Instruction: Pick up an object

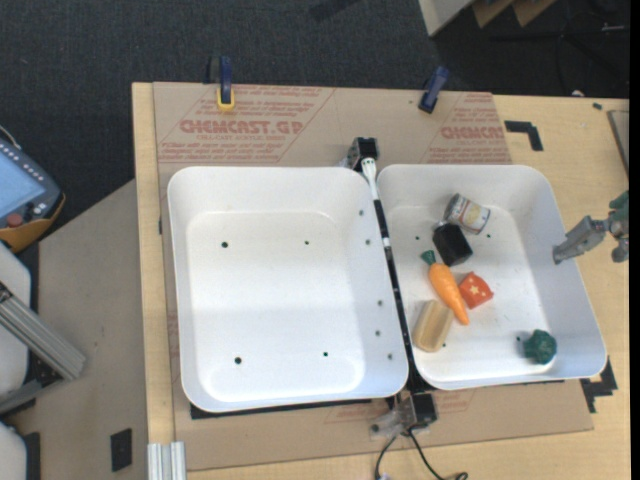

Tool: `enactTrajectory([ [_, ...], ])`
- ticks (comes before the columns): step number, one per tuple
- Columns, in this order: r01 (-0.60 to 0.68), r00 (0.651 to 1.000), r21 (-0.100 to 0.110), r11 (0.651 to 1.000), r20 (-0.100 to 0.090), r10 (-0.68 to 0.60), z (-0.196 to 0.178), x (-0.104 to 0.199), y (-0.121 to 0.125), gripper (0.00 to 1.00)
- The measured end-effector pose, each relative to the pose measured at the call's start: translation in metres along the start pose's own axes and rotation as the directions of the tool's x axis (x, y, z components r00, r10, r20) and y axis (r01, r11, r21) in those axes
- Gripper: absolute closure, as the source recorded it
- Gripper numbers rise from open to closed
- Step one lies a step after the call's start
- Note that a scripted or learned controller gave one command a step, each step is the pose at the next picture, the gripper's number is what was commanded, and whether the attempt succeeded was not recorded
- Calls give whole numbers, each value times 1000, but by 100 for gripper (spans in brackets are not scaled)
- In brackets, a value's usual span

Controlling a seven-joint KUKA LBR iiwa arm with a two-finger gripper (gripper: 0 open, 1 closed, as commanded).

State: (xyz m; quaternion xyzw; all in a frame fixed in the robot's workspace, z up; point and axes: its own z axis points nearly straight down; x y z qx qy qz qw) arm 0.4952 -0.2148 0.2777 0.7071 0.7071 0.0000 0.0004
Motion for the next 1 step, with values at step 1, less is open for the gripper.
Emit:
enactTrajectory([
  [1,5,1000,8,1000,-6,-5,58,79,-17,0],
])
